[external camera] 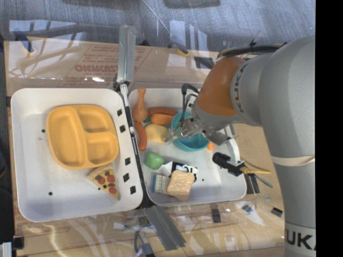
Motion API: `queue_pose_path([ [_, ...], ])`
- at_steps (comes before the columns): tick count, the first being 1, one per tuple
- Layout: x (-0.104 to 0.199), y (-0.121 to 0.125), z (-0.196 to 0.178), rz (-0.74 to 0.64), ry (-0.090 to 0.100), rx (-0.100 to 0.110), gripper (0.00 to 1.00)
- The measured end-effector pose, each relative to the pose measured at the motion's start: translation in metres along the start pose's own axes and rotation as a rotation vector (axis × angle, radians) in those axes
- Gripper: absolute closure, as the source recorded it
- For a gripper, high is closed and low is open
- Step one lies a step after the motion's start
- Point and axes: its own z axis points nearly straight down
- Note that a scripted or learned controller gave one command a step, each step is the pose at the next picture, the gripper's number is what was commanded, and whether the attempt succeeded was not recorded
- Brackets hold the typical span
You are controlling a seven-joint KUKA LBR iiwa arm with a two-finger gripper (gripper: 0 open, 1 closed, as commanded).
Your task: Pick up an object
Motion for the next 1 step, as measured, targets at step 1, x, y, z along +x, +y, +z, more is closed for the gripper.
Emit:
queue_pose_path([
  [1,0.016,0.0468,0.0006,0.234,0.002,0.003,1.0],
])
